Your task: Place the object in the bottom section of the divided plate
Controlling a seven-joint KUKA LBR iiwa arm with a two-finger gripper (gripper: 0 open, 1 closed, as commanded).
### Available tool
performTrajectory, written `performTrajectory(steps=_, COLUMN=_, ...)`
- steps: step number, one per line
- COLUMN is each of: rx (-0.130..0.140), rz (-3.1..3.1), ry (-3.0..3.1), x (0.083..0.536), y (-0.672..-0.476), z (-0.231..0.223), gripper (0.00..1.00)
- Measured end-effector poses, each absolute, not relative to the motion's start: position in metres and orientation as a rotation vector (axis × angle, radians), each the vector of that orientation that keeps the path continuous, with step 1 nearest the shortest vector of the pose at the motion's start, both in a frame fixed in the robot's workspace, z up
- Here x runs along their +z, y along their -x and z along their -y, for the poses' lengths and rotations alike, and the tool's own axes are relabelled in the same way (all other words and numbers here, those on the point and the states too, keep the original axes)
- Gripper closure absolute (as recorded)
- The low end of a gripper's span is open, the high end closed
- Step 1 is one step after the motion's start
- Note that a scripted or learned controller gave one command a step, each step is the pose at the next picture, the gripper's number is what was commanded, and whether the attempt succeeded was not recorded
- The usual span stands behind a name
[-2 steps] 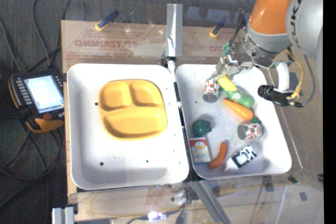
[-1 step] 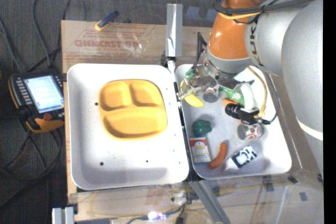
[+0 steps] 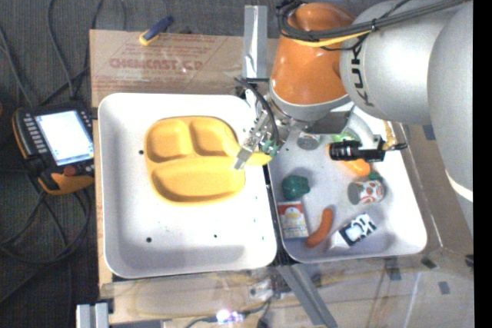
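The gripper (image 3: 252,148), at frame centre, pinches a small yellow object (image 3: 262,158) between its metal fingers at the right rim of the glossy yellow divided plate (image 3: 192,158), which sits in the left white bin (image 3: 127,230)

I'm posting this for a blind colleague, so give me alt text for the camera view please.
A grey and orange robot arm reaches in from the right, its gripper at the right edge of a yellow divided plate in the left white bin. The right white bin holds small items, including a green object and a toy hot dog.
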State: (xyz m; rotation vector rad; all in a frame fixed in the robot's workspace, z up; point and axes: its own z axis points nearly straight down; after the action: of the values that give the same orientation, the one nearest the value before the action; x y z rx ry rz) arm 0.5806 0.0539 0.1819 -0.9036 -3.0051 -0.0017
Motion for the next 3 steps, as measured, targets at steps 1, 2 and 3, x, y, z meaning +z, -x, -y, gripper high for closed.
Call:
performTrajectory(steps=1, rx=-0.004, rz=3.019, ry=0.857, x=0.194, y=-0.577, z=-0.102, gripper=1.0)
performTrajectory(steps=2, rx=-0.002, rz=3.124, ry=0.317, x=0.26, y=-0.533, z=-0.117, gripper=1.0)
performTrajectory(steps=3, rx=-0.005, rz=3.118, ry=0.359, x=0.228, y=-0.554, z=-0.095, gripper=1.0)
